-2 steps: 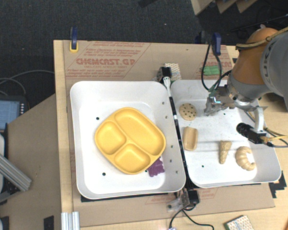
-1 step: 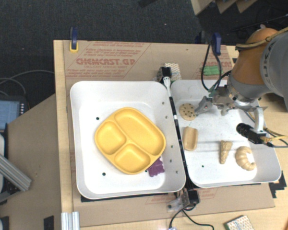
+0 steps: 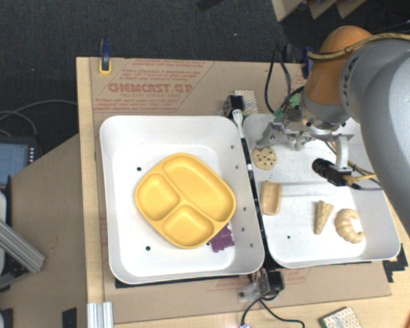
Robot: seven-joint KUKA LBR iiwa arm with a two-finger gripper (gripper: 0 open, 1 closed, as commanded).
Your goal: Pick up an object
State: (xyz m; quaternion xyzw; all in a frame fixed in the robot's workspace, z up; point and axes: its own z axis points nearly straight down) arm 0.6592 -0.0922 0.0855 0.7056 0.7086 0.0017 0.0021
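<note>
Two shallow white bins sit side by side on a sheet of brown cardboard that covers the counter. The cardboard carries red lettering near its upper edge.

The grey arm comes in from the right of the frame, its orange band showing at the upper right. The end effector hangs over the upper end of the right bin, close to the bin's upper left corner. From this angle it is not possible to tell whether it is open or closed, and nothing can be seen held in it.

Four small things lie in the right bin. A round cookie with dark chips sits at the upper left of the bin, just below and left of the end effector. A tan bread roll lies below the cookie, near the bin's left wall. Further right, a pale cone lies with its point toward the bottom of the frame, and a croissant rests just beside it on the right.

The left bin holds a yellow plate with three compartments, lying near the middle. A small purple toy lies against the plate's lower right edge.
</note>
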